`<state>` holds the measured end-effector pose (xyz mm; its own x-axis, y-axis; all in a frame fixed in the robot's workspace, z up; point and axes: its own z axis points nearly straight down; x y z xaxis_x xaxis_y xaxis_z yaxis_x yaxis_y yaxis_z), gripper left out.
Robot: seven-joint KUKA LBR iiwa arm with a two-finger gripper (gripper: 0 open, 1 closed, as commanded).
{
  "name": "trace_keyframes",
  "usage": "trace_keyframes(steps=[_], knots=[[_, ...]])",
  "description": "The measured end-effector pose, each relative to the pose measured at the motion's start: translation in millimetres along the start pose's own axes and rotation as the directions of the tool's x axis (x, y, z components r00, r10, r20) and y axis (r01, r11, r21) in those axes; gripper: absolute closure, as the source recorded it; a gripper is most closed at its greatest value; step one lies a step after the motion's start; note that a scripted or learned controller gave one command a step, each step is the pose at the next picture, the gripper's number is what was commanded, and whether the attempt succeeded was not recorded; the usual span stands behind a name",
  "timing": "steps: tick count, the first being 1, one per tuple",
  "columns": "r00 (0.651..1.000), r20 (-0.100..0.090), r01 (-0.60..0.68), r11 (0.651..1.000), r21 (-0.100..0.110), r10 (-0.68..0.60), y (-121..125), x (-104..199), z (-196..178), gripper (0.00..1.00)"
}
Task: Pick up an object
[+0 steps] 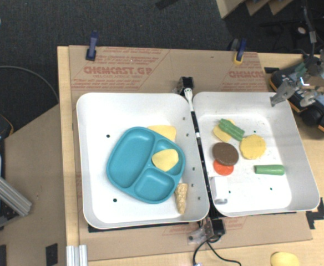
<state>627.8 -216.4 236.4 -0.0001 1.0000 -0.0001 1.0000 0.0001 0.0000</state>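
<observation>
Two white bins side by side on the counter point(73, 71), left bin point(95, 115) and right bin point(295, 165). In the left bin, a teal divided plate point(131, 168) with a pale yellow piece point(165, 159) in one of its compartments; another yellow piece point(163, 132) tucked just behind the plate's far edge; a tan, bumpy stick point(181, 197) lying against the plate's near right side. In the right bin, a green pod point(231, 129) resting across a yellow strip point(223, 136), a yellow round point(252, 147) just beside them, a brown disc point(226, 153) touching a red disc point(223, 169) at its near edge, and a green stick point(269, 170) lying flat, apart from the rest. Hand point(281, 96) at the far right corner of the right bin, above the rim, away from every item; cannot tell whether wide or narrow, nothing seen in it
</observation>
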Motion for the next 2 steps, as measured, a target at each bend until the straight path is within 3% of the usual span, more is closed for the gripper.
trace_keyframes(steps=[1,2], knots=[[1.0,-0.011,-0.001,1.0,0.01,0.001,-53.9,-4.6,132.3,0.0],[1.0,-0.004,-0.002,1.0,0.008,0.002,-115.3,22.3,153.5,0.0]])
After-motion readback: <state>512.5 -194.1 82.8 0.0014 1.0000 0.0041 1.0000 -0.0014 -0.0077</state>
